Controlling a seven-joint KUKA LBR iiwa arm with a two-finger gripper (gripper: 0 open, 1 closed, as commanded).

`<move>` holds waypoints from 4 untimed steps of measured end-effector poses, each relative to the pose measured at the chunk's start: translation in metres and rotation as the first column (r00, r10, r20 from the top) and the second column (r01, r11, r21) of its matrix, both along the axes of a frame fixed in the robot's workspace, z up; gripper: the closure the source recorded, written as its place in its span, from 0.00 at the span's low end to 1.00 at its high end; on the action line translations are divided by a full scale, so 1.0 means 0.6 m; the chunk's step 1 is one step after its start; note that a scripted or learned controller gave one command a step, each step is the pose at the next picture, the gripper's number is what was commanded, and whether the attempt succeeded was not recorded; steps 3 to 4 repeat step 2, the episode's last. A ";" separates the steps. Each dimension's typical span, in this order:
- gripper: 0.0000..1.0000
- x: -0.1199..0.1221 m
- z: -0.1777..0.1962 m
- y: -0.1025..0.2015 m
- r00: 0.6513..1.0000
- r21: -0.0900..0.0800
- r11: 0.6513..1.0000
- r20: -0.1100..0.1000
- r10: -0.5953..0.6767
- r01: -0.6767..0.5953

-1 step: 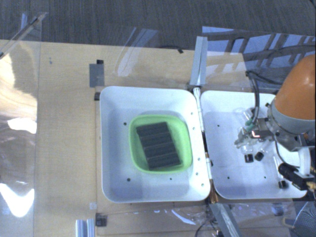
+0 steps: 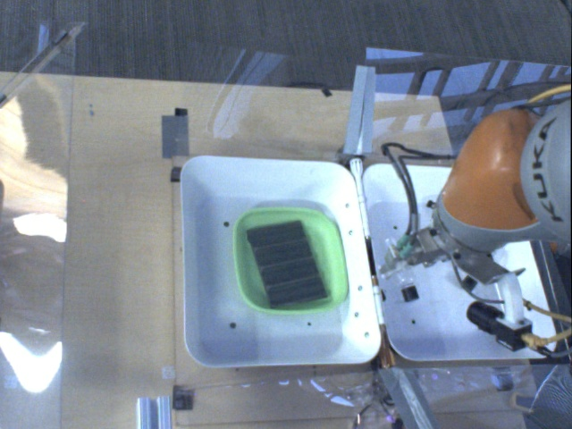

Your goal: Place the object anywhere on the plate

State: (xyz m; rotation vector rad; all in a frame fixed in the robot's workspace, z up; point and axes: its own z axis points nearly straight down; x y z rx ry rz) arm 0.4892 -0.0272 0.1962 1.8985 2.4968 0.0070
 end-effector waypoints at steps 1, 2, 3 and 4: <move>1.00 0.054 -0.019 0.102 0.996 0.000 0.996 -0.001 0.087 -0.087; 0.00 0.054 -0.019 0.101 0.996 0.000 0.996 -0.001 0.086 -0.086; 0.00 0.054 -0.019 0.101 0.996 0.000 0.996 -0.001 0.086 -0.086; 0.00 0.054 -0.019 0.101 0.996 0.000 0.996 -0.001 0.086 -0.086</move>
